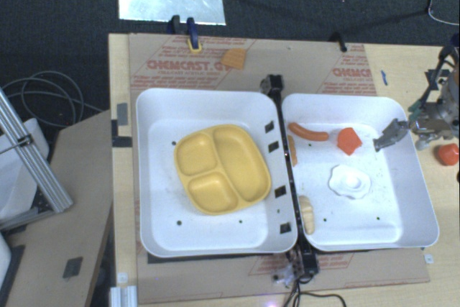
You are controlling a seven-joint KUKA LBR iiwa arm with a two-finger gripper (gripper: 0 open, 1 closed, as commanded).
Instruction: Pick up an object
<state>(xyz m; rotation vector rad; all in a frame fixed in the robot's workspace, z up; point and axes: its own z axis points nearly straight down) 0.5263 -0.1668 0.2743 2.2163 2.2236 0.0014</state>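
Camera view: my gripper (392,134) hangs over the right bin's (413,223) far right edge, nothing held.

2 bins sit side by side on the worktop (445,190). I cannot tell whether my gripper is apart or together. The orange-red block (349,141) lies in the right bin, near my gripper and to its left in view. The sausage (308,131) lies further left, its long axis running roughly left to right, slightly tilted. The white fried-egg piece (350,182) rests nearer the camera than the block, toward the bin's middle. A pale banana-like piece (307,213) lies along that bin's left wall, its length running near to far. The left bin (154,176) holds a yellow 3-compartment plate (222,168). My arm enters from the right, wrist low at the bin's rim.
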